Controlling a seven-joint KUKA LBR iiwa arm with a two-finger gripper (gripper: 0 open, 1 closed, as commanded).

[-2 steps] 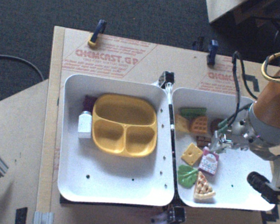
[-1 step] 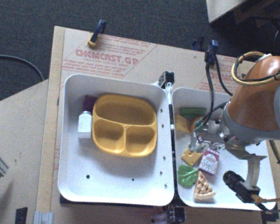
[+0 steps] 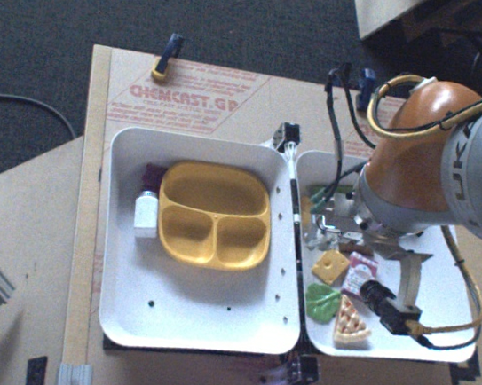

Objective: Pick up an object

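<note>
The grey arm with its orange band [image 3: 424,138] hangs over the right bin [image 3: 452,340], hiding much of it. My gripper [image 3: 332,230] sits low at the bin's left side, just above a yellow cheese-like block [image 3: 330,266]. Beside that block lies a pink and white packet [image 3: 360,272]. Nearer the front are a green leaf-shaped toy [image 3: 322,303] and a pizza slice toy [image 3: 351,324]. A small green item [image 3: 320,193] peeks out at the bin's back left.
The left bin [image 3: 117,303] holds a yellow divided plate [image 3: 215,215], a small white bottle [image 3: 146,212] and a dark maroon item [image 3: 154,174] behind it. A black part with a yellow cable [image 3: 392,312] hangs off the arm over the right bin's front.
</note>
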